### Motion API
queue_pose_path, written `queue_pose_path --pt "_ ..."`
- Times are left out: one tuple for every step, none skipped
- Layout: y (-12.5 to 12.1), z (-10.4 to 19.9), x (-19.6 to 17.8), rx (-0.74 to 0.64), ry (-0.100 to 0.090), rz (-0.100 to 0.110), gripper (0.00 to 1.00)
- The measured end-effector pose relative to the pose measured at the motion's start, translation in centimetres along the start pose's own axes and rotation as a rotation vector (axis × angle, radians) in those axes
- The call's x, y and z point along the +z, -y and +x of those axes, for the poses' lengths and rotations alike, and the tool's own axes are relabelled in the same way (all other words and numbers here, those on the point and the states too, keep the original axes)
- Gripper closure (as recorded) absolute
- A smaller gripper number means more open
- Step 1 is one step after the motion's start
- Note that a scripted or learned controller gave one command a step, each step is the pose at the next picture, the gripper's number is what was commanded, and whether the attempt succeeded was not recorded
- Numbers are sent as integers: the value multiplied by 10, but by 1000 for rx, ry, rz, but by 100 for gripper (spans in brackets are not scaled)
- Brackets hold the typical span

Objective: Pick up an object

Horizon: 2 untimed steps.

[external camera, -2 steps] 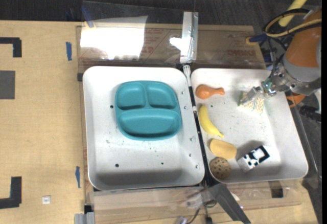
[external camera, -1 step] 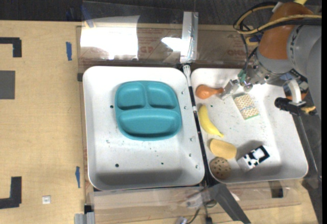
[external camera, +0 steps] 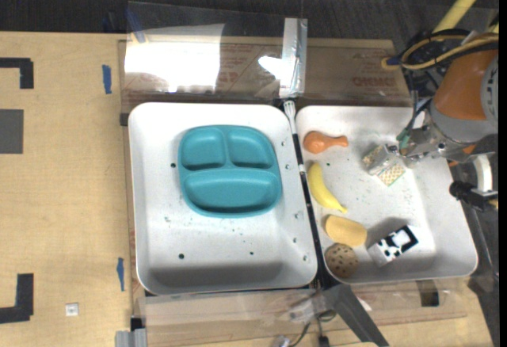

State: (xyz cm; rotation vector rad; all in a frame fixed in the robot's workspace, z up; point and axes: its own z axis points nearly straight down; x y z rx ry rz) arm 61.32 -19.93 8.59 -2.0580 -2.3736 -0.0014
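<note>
Right bin (external camera: 444,258): six loose objects lie on its floor. Nearest the gripper (external camera: 405,144) is a small grey-and-tan piece (external camera: 383,163), in the upper middle of the bin, just left of the gripper tip. Whether the two touch cannot be determined. Whether the gripper is open or closed cannot be told from this angle, and nothing is seen held in it.

An orange drumstick-shaped toy (external camera: 323,142) lies at the upper left of the bin, near the dividing wall. Below it lies a yellow banana (external camera: 324,188), set at a slant. Further down lies a yellow-orange lump (external camera: 347,230), with a round brown speckled cookie (external camera: 341,259) just beside its lower edge. A black-and-white block (external camera: 395,243) sits to the right of the lump, close to the front wall.

The arm (external camera: 463,96) enters from the right, its orange band above the bin's far right corner.

Left bin (external camera: 150,203): a teal divided plate (external camera: 230,169) with three compartments lies flat, towards the back.

Behind both bins stands a clear plastic sheet (external camera: 214,60). The bench (external camera: 59,179) is light brown.
</note>
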Motion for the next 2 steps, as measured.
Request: queue_pose_path --pt "-2 0 -12 -1 2 -6 100" --pt "-31 54 -115 105 2 -10 100"
